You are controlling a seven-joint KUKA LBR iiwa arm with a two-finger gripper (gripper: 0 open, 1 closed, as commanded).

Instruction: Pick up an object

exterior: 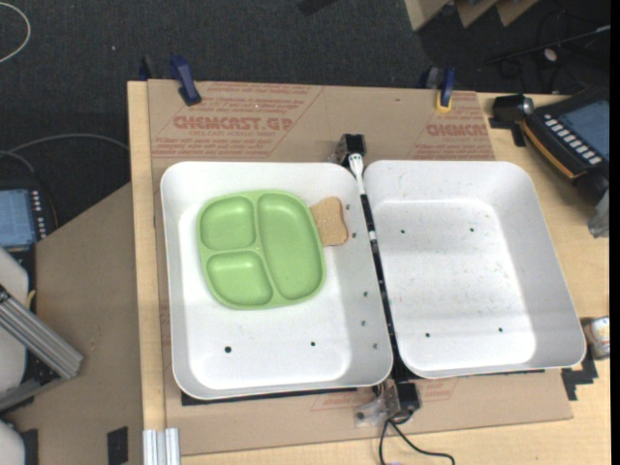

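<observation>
Nearest to the camera, just in front of the left bin (281,342), a small black connector with thin cables (397,407) lies on the edge of the tabletop (145,260). A brown cardboard sheet (262,114) with red printed letters covers the tabletop under the left bin.

The left bin is shallow and white, with rounded corners and a few small dark dots on its floor. In its far half lies a green plate (260,250) with three compartments, flat on the floor of the bin. The near half of the bin floor is bare white. Touching the far right edge of the plate, near the right wall of the left bin, lies a small tan flat piece (330,221), something like a sponge or a biscuit; I cannot tell which. It rests partly against the rim of the plate.

Directly to the right of the left bin, rim against rim, stands the right bin (465,269), white, with many fine dark specks on its floor.

How the jaws stand, I cannot tell.

Behind the left bin, at the seam with the right bin, a black clip (351,146) sits on the rims. Farther behind, a blue clamp (184,80) grips the far edge of the tabletop, and a second clamp (445,90) with a yellow part grips it farther to the right. Beyond that is the dark floor (242,17).
</observation>
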